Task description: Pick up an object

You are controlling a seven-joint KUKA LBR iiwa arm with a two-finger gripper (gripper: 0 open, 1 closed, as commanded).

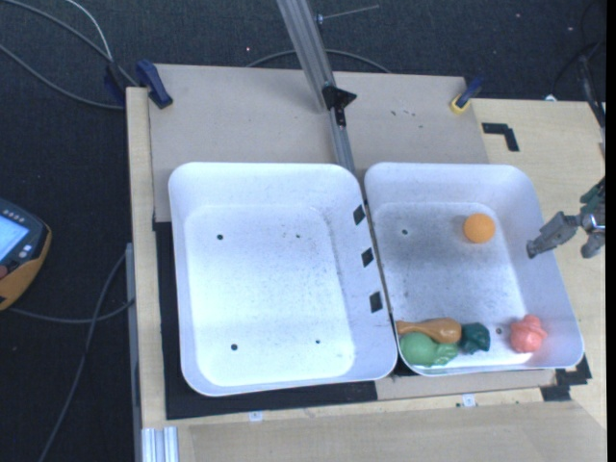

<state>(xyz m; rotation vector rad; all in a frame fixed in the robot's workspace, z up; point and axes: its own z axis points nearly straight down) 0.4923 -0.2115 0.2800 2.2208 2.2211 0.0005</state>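
The claw (570, 239) hung spread wide with nothing in it, the orange ball (478, 228) just to its left.

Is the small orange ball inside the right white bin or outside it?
Inside. The small orange ball lies on the floor of the right white bin, near its far end.

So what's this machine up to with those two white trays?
A robot arm is meant to pick up one of the small toys. Its pincer sits at the right edge of the right tray, with nothing between its fingers. An orange ball lies nearest to it; a green toy, a yellow-brown toy, a dark green piece and a pink toy crowd the tray's front edge. The left tray sits alongside.
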